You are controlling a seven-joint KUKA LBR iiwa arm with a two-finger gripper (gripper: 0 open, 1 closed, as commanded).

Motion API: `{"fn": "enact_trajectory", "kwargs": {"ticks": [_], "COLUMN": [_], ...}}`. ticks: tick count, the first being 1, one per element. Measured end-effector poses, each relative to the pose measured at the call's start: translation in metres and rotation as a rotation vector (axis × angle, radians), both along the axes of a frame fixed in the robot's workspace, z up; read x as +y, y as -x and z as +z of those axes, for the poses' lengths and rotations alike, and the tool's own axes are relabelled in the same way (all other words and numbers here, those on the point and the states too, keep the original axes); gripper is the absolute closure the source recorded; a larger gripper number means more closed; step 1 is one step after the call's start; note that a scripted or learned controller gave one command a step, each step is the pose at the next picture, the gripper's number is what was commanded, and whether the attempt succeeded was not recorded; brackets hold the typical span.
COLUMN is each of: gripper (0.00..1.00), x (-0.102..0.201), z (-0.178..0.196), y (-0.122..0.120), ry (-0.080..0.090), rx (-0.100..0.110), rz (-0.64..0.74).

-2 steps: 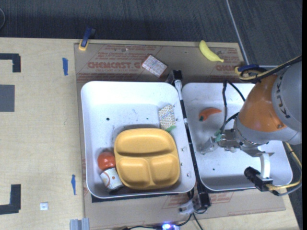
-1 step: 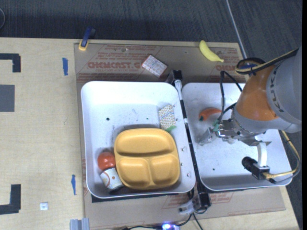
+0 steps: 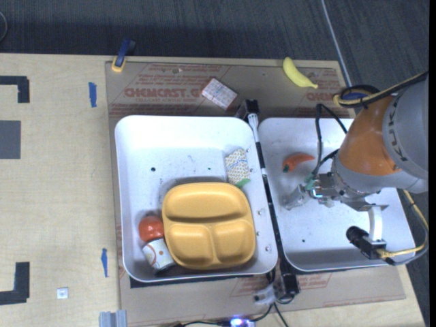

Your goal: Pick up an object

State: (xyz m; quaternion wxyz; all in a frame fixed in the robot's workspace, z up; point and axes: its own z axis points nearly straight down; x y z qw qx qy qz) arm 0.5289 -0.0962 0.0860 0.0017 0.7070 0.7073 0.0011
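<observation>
We see the tool (image 3: pixel 300 197) low in the right bin (image 3: pixel 306 247) — whether its fingers are open or shut we cannot tell. An orange object (image 3: pixel 298 161) lies near it, apart, toward the bin's far wall.

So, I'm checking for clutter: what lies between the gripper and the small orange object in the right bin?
In the camera view, just bare white bin floor separates the gripper from the small orange object above it.

Yellow tray (image 3: pixel 208 223) hides part of red ball (image 3: pixel 150 227); arm (image 3: pixel 392 145) cut off at right edge.
</observation>
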Motion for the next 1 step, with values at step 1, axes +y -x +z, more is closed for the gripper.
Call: {"fn": "enact_trajectory", "kwargs": {"ticks": [1], "gripper": [0.00], "x": [0.0019], "z": [0.0000], "y": [0.0125], "ry": [0.000], "rx": [0.001], "rz": [0.000]}}
